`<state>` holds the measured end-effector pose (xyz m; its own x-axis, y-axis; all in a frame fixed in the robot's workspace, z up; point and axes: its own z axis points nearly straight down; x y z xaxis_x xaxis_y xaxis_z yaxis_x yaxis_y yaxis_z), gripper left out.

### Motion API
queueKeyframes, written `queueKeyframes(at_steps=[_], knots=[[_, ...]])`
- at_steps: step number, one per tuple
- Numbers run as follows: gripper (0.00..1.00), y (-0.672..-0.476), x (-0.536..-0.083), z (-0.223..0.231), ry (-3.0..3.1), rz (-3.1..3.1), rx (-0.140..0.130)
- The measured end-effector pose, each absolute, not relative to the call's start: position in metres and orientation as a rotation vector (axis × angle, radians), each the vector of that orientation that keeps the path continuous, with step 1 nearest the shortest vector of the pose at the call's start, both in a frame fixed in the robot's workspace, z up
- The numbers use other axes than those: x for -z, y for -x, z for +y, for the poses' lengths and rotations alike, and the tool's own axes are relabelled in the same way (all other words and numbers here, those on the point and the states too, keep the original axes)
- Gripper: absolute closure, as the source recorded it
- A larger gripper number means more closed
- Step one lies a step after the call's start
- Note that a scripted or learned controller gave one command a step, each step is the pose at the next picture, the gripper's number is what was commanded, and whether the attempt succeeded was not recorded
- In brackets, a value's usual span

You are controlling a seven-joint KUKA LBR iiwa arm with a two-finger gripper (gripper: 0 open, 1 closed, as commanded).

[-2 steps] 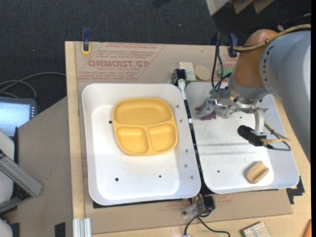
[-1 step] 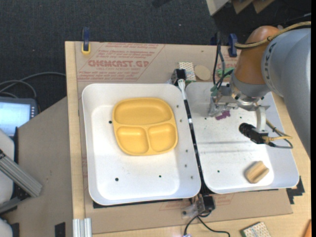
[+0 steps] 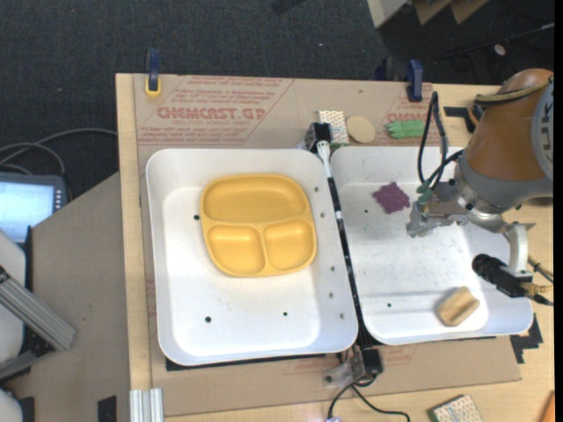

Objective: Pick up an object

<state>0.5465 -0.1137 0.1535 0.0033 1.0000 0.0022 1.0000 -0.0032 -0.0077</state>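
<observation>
A small purple crumpled object (image 3: 391, 197) lay in the right shallow white bin (image 3: 396, 323), just left of and slightly above the two-finger gripper (image 3: 420, 222), whose state could not be told; a tan block (image 3: 457, 307) sat farther off near the bin's front edge.

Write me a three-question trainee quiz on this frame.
1. Which bin holds the yellow tray: left or right in the view?
2. True or false: the purple object lies between the fingers of the gripper.
3. What lies near the right bin's front corner?
   A. tan block
   B. blue cup
   C. red ball

Key: 1. left. 2. false; it lies apart from the gripper, on the bin floor. 3. A.
</observation>
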Motion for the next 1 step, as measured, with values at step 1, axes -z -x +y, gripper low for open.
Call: queueKeyframes(at_steps=[1], knots=[[0.0,-0.5501,-0.1524,-0.1129,2.22,-2.219,-0.001]])
